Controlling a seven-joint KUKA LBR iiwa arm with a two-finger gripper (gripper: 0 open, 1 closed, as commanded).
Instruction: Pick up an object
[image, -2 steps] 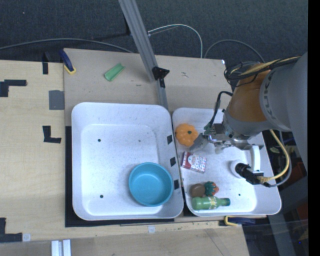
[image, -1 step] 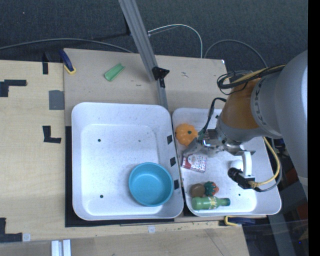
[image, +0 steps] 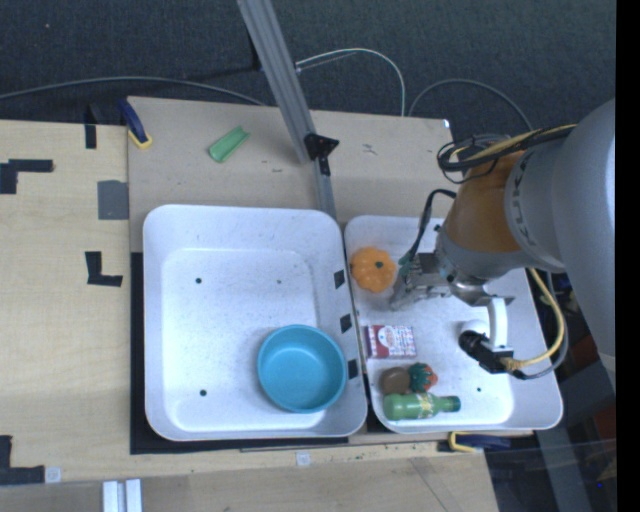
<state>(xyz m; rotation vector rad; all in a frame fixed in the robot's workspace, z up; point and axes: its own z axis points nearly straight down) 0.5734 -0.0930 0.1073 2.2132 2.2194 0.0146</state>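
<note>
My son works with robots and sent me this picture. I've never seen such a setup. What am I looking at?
One camera looks down at a slant on a bench with two white bins. The grey and orange robot arm reaches in from the right; its gripper hangs over the right bin, beside a small orange pumpkin. That bin also has a red carton, a strawberry toy and a green bottle. The left bin has a blue bowl. I see nothing held.
</note>
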